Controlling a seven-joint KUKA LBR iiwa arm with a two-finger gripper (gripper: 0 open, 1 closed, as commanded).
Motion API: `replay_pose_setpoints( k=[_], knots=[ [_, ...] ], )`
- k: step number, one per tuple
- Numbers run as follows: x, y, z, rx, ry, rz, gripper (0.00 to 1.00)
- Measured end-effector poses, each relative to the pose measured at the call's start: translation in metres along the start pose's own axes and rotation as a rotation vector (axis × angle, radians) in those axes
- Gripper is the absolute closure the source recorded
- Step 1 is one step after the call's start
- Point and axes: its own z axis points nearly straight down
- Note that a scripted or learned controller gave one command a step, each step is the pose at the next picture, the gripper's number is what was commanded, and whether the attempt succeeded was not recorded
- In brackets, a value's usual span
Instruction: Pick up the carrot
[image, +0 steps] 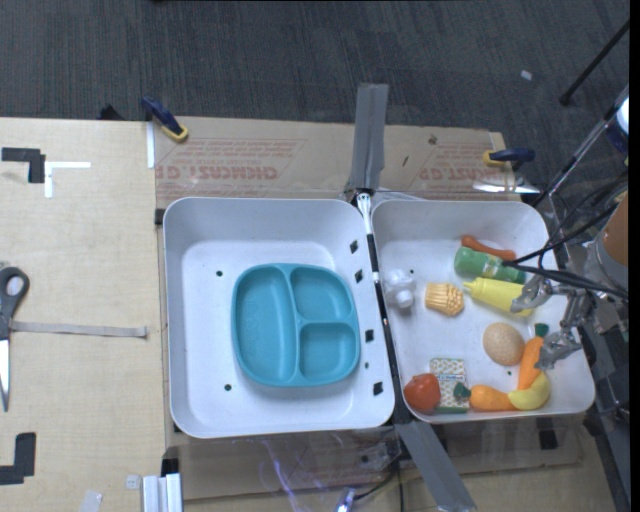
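The carrot (529, 362), an orange tapered piece, stands on a slant in the lower right corner of the right bin (420, 228), between a tan egg-shaped piece (503, 343) on its left and the bin's right wall. Its lower end meets a yellow banana-like piece (531, 395), which touches an orange piece (489, 398) lying along the bin's near wall. The hand (546, 320) hangs over the bin's right side, its two metal fingers spread apart and grasping nothing: one fingertip (529, 293) lies over the end of a yellow bottle-shaped piece (492, 292), the other just beside the carrot's upper end. Further left lie a corn cob (444, 298), a green piece (478, 264), a patterned packet (449, 379) and a red tomato (422, 392). The left bin (190, 330) holds a teal divided plate (297, 325). Scissors (8, 315) lie on the table (75, 400) well to the left.
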Motion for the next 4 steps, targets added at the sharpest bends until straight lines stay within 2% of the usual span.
replay_pose_setpoints(
  k=[1, 2, 3, 4],
  knots=[
    [0.012, 0.004, 0.045, 0.013, -0.024, -0.455, 0.00],
    [0.013, 0.009, 0.047, 0.013, -0.028, -0.764, 0.00],
    [0.013, 0.008, 0.039, 0.014, -0.025, -0.762, 1.00],
    [0.010, 0.009, 0.029, 0.017, -0.031, -0.759, 1.00]
  ],
)
